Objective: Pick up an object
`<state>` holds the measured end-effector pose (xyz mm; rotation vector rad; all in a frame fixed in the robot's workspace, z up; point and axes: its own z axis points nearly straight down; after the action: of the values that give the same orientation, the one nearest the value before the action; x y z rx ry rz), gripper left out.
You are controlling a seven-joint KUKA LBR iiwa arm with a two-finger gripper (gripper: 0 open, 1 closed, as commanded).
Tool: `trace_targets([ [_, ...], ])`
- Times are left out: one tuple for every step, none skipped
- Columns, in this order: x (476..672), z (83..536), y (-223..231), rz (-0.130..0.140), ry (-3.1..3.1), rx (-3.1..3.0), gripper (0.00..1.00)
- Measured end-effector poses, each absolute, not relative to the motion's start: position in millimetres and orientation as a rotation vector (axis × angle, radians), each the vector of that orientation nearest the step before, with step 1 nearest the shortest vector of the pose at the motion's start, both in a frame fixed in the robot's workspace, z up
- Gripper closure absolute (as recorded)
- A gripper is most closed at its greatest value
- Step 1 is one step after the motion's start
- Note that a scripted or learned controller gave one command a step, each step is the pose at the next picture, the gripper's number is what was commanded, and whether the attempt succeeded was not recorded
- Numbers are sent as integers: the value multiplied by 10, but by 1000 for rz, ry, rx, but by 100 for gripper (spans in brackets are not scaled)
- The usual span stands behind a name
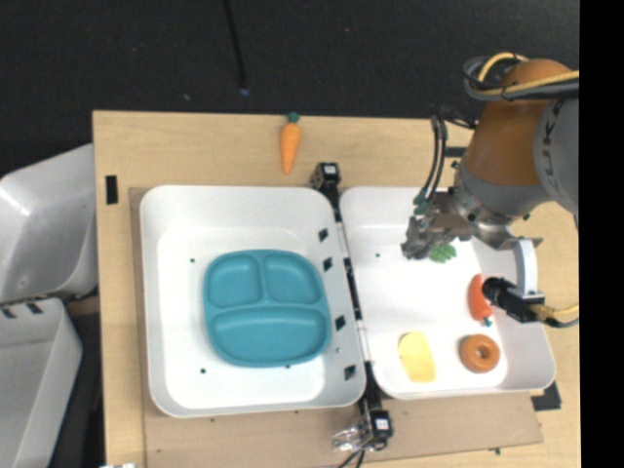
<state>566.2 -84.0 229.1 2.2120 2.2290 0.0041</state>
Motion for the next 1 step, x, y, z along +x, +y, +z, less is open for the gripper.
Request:
trace_targets([
  [5924, 2250, -315, 4, 2229, 2212, 100],
])
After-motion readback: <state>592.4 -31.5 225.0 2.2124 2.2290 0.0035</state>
